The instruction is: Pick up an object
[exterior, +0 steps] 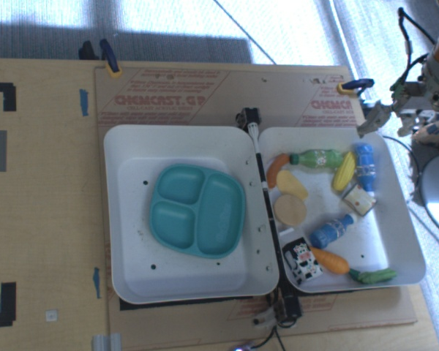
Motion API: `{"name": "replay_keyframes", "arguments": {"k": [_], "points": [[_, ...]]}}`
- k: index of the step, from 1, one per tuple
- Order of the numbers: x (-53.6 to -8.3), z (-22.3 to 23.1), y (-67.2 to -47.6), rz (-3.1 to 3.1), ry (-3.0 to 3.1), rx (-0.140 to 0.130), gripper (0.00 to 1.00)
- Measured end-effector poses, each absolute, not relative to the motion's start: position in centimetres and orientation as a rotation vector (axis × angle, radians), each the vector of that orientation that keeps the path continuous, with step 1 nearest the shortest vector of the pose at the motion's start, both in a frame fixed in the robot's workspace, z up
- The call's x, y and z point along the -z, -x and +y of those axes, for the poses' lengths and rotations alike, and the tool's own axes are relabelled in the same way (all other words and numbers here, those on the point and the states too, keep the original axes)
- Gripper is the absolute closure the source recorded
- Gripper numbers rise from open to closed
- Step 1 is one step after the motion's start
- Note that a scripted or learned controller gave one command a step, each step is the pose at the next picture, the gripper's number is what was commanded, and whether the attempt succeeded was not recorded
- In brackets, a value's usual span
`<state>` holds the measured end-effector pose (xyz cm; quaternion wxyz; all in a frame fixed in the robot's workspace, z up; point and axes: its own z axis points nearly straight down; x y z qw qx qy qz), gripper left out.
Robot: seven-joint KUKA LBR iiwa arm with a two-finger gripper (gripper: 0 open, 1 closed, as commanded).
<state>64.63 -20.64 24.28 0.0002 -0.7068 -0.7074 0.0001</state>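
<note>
Beside right bin, pincer (above rim)

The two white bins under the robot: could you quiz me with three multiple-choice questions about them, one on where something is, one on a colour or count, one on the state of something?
1. Where does the divided plate lie?
A. In the left bin
B. In the right bin
C. On the cardboard outside the bins

2. What colour is that plate?
A. Red
B. Teal
C. Yellow

3. How does the green bottle sit?
A. Standing upright
B. Lying on its side
C. Lifted above the bin

Answers:
1. A, since the plate rests on the floor of the left bin, while the toy food is piled in the right one.
2. B, its three compartments are all blue-green.
3. B, it lies flat along the far side of the right bin, beside the corn cob and the blue bottle.
</note>
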Motion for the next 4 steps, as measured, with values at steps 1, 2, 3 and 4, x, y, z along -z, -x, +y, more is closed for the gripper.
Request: {"name": "replay_keyframes", "arguments": {"k": [1, 2, 3, 4], "points": [[-13.6, -17.8, -63.8, -2.236, 2.199, -0.003, 0.00], [-8.5, -20.0, -63.8, -2.371, 2.055, 0.006, 0.00], [-9.6, -20.1, -63.8, -2.375, 2.059, 0.002, 1.00], [-24.9, -16.8, -54.0, -2.396, 2.039, 0.003, 1.00]]}}
